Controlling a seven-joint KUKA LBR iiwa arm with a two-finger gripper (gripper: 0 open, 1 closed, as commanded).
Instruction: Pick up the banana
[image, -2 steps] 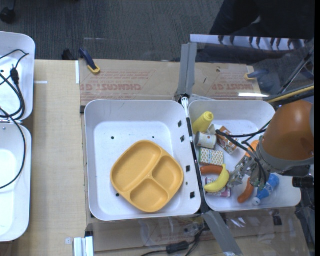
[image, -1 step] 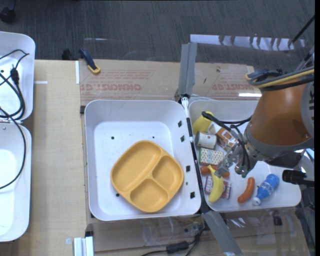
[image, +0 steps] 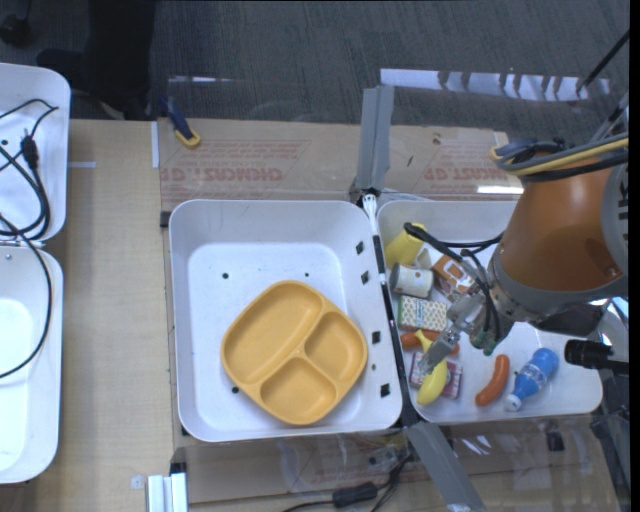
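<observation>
Yellow banana (image: 433, 382) lay at six o'clock in the right bin (image: 580, 400); we hovered the gripper (image: 447, 340) just above, jaws' state unclear. Next: descend and close.

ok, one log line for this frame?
task: pick banana | gripper: right bin, just above banana | grasp: not seen | tray: left bin

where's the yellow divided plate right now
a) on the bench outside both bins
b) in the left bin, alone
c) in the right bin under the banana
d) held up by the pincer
b: the yellow divided plate lies flat on the floor of the left bin, while the banana and the other small items sit in the right bin.
</observation>
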